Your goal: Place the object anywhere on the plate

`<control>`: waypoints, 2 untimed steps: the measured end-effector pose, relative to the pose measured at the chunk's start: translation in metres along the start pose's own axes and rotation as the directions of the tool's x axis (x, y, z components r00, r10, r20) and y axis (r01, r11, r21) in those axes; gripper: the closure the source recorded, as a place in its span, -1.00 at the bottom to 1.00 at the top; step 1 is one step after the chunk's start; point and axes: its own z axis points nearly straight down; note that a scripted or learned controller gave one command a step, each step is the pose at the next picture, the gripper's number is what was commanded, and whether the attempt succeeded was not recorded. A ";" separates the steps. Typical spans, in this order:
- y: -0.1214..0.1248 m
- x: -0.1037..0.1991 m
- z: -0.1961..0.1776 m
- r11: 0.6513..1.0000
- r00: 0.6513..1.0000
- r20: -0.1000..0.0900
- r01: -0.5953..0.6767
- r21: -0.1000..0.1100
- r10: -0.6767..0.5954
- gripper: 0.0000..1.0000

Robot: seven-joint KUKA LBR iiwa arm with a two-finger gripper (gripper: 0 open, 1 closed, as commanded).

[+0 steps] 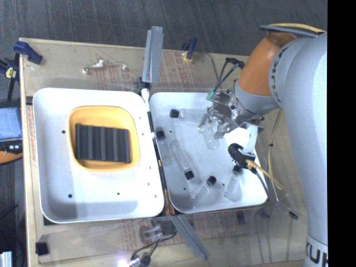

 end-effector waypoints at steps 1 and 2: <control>-0.022 0.044 -0.024 0.998 0.998 0.001 0.055 -0.001 -0.055 1.00; -0.002 0.113 -0.026 0.938 0.938 0.003 0.347 -0.002 -0.347 1.00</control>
